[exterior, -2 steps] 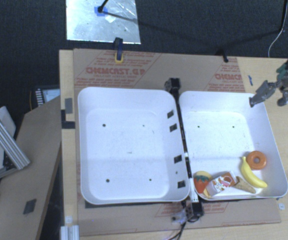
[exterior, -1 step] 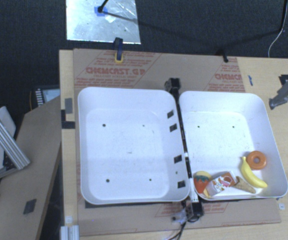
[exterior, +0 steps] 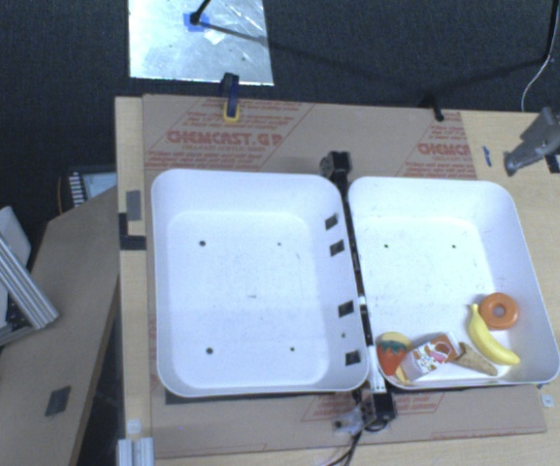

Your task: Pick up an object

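Observation:
Several small objects lie along the front of the right bin (exterior: 498,202): a yellow banana (exterior: 488,340), an orange ring-shaped doughnut (exterior: 498,310), a red-orange round fruit (exterior: 392,350), a red and white packet (exterior: 429,355) and a tan wedge (exterior: 476,361). The gripper (exterior: 527,151) hangs at the far right edge, beyond the right bin's back right corner, well away from the objects. Nothing shows between its grey fingers.
The left bin (exterior: 163,260) stands beside the right one, joined by a black clamp strip (exterior: 350,260). A yellow and black clamp (exterior: 231,100) sits at the bench's back edge. A shiny metal plate (exterior: 200,25) lies on the dark floor behind.

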